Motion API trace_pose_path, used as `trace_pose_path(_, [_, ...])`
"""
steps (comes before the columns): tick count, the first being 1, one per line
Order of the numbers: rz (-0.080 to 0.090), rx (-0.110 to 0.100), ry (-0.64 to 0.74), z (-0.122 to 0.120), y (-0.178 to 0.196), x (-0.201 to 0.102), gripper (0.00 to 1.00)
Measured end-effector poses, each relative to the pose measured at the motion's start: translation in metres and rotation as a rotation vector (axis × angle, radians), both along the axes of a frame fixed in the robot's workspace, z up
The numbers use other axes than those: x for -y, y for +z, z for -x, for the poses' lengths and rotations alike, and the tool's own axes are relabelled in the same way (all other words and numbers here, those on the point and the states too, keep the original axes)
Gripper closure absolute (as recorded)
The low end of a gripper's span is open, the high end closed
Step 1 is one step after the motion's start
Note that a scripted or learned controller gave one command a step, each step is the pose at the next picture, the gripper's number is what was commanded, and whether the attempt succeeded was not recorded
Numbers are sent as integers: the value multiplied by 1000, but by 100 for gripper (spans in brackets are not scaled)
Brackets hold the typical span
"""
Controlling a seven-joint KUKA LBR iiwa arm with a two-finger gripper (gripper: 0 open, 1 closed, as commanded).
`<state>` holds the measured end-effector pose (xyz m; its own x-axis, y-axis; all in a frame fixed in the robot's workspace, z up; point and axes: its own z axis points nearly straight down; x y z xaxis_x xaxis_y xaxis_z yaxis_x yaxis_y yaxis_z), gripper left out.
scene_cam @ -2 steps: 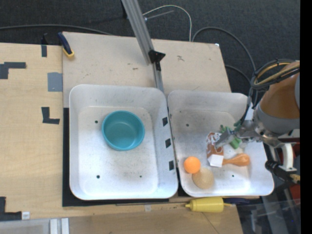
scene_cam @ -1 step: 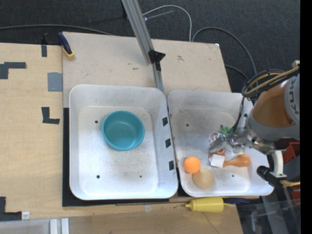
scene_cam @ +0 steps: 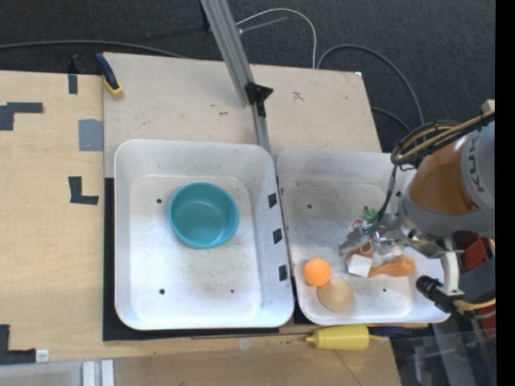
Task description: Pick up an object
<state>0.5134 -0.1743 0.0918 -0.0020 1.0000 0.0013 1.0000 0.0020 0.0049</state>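
Two shallow white bins sit side by side on the bench. The left bin (scene_cam: 137, 288) holds one thing, a teal bowl (scene_cam: 203, 215), standing upright a little above the bin's middle and well apart from the walls. The right bin (scene_cam: 322, 175) holds a small cluster toward its near right part: one orange ball (scene_cam: 317, 273), one tan rounded lump (scene_cam: 335, 296) just below and right of the ball and almost touching it, one orange-brown elongated piece (scene_cam: 394, 267) lying roughly level to the right, and one small white and reddish block (scene_cam: 360, 264) just left of that piece. One arm (scene_cam: 441, 185) reaches in from the right over the right bin, and its gripper (scene_cam: 364, 233) hangs low above the block, close to the cluster; whether it is spread, pressed together or pinching anything cannot be told, as that part is small and cluttered with cables. Outside the bins, one yellow bottle (scene_cam: 344, 338) lies on its side along the near edge of the right bin, and one slanted metal rail (scene_cam: 233, 47) runs down from the top toward the gap between the bins.
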Motion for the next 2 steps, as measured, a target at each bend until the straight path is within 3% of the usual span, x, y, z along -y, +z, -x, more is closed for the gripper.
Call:
trace_pose_path(1, [-1,-1,2,0,10,-1,100])
trace_pose_path(2, [2,-3,-1,8,67,1,100])
